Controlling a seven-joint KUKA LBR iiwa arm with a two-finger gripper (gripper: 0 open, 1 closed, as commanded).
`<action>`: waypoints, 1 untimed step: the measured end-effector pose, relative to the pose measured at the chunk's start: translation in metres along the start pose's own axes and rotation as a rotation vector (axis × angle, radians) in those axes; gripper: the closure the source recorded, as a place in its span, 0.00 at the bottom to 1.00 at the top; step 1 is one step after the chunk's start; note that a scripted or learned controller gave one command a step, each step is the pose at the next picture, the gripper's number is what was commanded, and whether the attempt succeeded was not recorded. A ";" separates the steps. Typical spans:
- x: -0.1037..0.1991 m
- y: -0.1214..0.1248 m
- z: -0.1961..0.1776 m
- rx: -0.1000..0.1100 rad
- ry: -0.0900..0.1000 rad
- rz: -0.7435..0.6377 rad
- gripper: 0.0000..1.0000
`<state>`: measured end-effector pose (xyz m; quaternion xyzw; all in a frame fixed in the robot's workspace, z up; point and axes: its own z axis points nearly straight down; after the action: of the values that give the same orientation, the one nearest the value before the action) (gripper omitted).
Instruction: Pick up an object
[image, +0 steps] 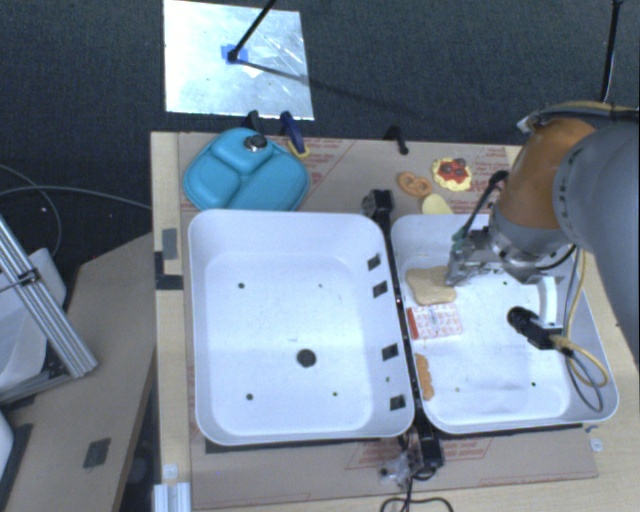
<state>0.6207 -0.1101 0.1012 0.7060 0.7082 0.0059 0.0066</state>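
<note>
My pincer (462, 266) stands at the upper-right edge of the tan slice (430, 288), which extends lower-left from it. Whether the pincer is open or closed, I cannot tell.

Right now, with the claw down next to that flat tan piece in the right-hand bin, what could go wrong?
1. The tan piece lies flat on the floor of the right bin, so the claw may slip off it and come up with nothing.
2. The red-and-white packet lies just beside the tan piece, and the bin's wall is close. A push could shove the piece against them instead of lifting it.
</note>
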 end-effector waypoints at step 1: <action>0.000 -0.001 0.001 0.002 0.000 0.000 0.00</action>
<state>0.6201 -0.1100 0.1002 0.7061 0.7081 0.0053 0.0058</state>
